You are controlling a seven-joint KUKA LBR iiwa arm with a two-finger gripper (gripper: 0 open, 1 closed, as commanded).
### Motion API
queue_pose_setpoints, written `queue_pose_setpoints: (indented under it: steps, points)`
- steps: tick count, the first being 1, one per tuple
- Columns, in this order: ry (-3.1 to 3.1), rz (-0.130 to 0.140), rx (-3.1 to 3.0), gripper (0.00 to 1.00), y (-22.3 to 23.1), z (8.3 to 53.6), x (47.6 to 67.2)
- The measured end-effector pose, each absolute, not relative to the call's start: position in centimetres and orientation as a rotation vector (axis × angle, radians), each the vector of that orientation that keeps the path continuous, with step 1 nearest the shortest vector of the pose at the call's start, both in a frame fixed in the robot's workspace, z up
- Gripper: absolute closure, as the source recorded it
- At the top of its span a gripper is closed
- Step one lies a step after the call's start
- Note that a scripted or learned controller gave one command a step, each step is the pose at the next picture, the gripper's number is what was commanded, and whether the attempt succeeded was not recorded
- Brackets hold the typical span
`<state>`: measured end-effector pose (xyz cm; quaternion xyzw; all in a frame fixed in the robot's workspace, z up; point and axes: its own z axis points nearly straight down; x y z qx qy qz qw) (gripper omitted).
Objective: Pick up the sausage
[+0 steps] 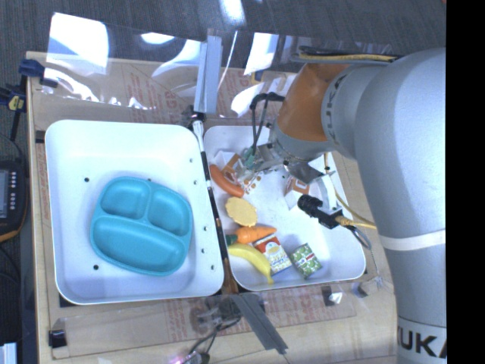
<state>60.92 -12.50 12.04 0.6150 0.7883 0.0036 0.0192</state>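
The sausage [222,179] is a short orange-red piece lying at a slant in the upper left corner of the right bin [345,268], close to the divider. My gripper [248,167] hangs low over the bin, just to the right of the sausage's upper end and right beside it. Whether it touches the sausage cannot be made out. The grey arm with its orange band comes in from the right and covers the bin's upper right part.
Below the sausage in the right bin lie a yellow round piece [241,211], a carrot [255,234], a banana [253,261] and two small cartons [306,260]. The left bin [68,146] holds a blue divided plate [142,224].
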Motion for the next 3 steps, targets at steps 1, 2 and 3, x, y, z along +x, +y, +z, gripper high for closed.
queue_pose_setpoints:
  steps: [1, 2, 3]
  points:
    - [2.268, -0.001, 2.176, 1.00, -7.0, 21.5, 65.1]
    - [2.269, -0.002, 2.176, 0.00, -7.0, 21.5, 65.0]
    - [2.288, 0.009, 2.134, 0.00, -10.2, 11.6, 60.1]
